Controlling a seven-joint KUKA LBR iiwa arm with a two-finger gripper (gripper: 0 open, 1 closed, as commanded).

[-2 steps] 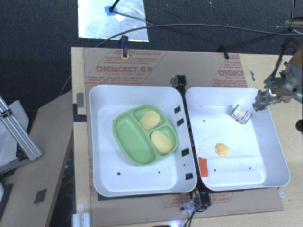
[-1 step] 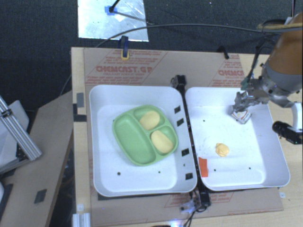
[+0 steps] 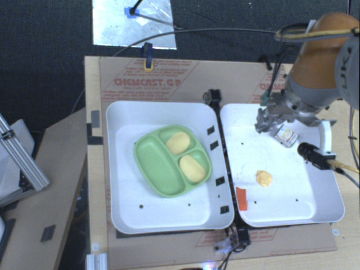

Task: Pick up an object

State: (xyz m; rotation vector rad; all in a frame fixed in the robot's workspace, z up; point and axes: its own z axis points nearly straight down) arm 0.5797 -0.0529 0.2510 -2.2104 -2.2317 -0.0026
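Note:
My gripper [image 3: 265,122] hangs low over the far part of the right bin [image 3: 320,207], below the grey and orange arm [image 3: 323,55]. A small white packet with a yellow mark [image 3: 287,135] lies just right of the gripper, close to it; I cannot tell whether they touch. Nearer the front of that bin sits a small yellow lump [image 3: 264,178]. In the left bin [image 3: 126,207] lies a green divided plate [image 3: 157,167] with two yellow pieces [image 3: 179,143] [image 3: 193,168] in its small compartments.
A red-orange tag [image 3: 241,198] lies at the right bin's left front edge by the divider. A black fitting [image 3: 313,154] with a cable juts over the bin's right rim. Cables [image 3: 225,31] trail behind the bins, over the cardboard sheet [image 3: 146,83].

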